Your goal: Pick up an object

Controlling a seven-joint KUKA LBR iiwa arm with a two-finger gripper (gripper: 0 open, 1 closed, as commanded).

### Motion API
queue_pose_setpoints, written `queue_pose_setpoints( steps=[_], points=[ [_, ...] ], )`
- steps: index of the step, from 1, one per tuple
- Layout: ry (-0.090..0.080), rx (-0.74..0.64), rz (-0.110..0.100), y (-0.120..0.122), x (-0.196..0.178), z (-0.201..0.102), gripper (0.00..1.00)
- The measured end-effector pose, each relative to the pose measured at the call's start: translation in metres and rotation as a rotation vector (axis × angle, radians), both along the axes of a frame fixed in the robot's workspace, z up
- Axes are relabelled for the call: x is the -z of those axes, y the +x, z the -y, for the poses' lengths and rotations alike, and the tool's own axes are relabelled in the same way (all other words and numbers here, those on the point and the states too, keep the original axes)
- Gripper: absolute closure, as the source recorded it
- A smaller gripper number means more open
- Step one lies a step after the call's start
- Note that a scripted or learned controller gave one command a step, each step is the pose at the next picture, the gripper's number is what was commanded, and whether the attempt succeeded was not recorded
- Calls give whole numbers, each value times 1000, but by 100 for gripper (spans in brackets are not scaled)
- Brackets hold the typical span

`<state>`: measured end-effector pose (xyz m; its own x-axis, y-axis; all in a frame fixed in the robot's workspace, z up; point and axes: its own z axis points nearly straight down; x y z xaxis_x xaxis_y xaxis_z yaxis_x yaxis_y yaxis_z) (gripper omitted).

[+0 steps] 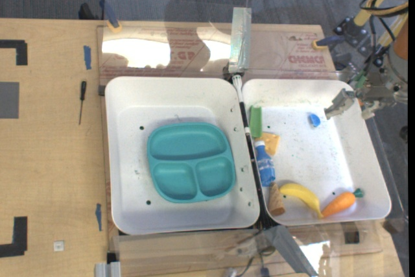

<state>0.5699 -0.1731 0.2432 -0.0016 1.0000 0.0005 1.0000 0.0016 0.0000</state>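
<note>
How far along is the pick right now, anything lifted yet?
Nothing looks picked. The banana, carrot, green block and small blue piece all lie in the right bin; the teal divided plate sits in the left bin. In hand: the tool sits at the right bin's upper right edge, with no object visibly between its fingers. Left: descend, grasp, lift.

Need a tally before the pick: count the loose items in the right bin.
7, all in the right bin: green stick, orange piece, blue tube, brown piece along its left wall; small blue piece near the top; banana and carrot at the bottom.
</note>
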Motion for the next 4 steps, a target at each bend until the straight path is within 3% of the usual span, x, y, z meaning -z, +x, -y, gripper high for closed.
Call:
queue_pose_setpoints(
  steps=[1, 2, 3, 4],
  points=[
    [0, 0, 0, 0, 0, 0, 0],
    [2, -36, -8, 33, 82, -11, 0],
    [-1, 81, 7, 55, 155, 8, 0],
    [-2, -66, 3, 98, 157, 10, 0]
  ],
)
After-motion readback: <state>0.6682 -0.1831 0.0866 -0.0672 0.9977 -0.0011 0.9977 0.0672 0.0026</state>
